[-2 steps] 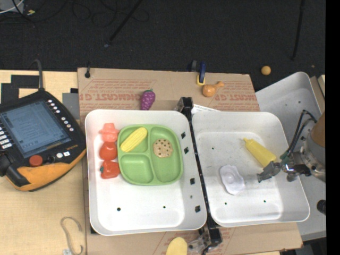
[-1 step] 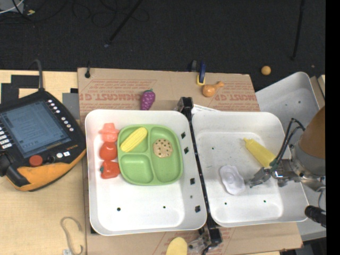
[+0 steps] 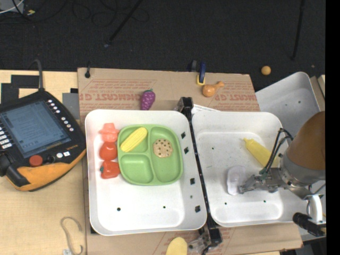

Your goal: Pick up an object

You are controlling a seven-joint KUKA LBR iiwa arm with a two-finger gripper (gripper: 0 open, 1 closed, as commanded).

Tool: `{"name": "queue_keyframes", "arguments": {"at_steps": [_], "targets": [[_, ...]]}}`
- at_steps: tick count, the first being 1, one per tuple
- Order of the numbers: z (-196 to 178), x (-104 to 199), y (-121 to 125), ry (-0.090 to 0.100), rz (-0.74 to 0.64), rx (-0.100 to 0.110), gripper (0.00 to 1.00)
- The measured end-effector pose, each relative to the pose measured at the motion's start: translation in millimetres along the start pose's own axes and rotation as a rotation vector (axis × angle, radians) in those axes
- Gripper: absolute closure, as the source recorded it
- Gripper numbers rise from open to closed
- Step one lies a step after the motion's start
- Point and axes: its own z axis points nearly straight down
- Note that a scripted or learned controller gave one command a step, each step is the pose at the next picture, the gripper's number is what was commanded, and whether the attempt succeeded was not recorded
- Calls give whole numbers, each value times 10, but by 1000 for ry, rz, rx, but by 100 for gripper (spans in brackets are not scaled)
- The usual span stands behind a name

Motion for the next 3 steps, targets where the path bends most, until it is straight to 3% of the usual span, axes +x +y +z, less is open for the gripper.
{"name": "queue_keyframes", "arguments": {"at_steps": [1,3], "targets": [[-131,-15,6,1,5,-3,100],[-1010,-130,3,-3,1,-6,100]]}}
